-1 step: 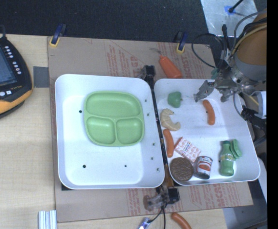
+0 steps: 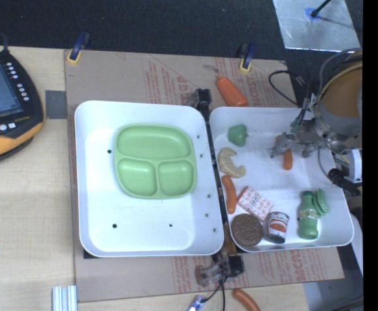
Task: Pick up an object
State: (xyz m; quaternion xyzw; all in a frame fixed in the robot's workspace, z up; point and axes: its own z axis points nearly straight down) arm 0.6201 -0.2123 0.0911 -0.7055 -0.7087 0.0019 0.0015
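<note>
Arm (image 2: 341, 96) cut off at right edge.

Even overhead light – white bins (image 2: 143, 118) glare, detail soft, shadows faint.

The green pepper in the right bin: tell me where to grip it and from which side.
Grip the green pepper across its rounded body, coming straight down from above. It lies apart from the other things, with bare bin floor around it, so fingers should fit on both sides.
</note>
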